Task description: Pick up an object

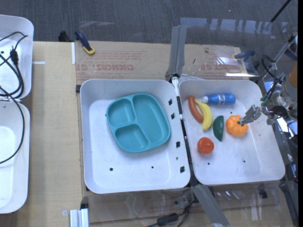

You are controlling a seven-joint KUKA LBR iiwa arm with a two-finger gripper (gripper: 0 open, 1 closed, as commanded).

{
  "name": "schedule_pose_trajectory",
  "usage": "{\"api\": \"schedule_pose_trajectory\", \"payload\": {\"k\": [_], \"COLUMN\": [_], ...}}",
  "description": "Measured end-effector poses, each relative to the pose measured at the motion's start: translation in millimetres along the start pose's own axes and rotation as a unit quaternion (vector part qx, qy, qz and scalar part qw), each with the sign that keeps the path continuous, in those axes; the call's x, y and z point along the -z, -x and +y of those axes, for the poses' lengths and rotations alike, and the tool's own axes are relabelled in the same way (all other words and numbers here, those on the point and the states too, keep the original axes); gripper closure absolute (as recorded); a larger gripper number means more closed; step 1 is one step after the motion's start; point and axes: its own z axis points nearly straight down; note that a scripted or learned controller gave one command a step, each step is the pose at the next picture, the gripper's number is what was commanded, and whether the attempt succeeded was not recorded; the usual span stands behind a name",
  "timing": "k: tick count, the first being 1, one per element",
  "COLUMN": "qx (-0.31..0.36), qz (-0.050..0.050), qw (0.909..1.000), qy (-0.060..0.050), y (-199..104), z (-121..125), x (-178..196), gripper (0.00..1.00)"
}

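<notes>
Mirrored "CHEMCAST GP" lettering (113, 66) behind bins (90, 126)

— Can you see how the gripper (249, 115) stands over that orange fruit (236, 126)?

— No. The fingers are too small and blurred, and they cover its right side. The arm (284, 98) runs off the right edge.

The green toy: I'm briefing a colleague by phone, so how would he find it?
Look in the right white bin, among the toy food. The green toy lies between the yellow banana and the orange fruit, above the red tomato. It's the only dark green, pointed piece.
</notes>
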Motion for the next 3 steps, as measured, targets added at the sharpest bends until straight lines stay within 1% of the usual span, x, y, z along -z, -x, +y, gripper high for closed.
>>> {"api": "schedule_pose_trajectory", "payload": {"k": [1, 2, 3], "qx": [-0.002, 0.0, -0.001], "qz": [0.0, 0.0, 0.0], "qw": [1.0, 1.0, 1.0], "qy": [0.002, 0.001, 0.001], "y": [0, -17, -17], "z": [21, 34, 34], "x": [-100, -114, -105], "gripper": [0.0, 0.0, 1.0]}}
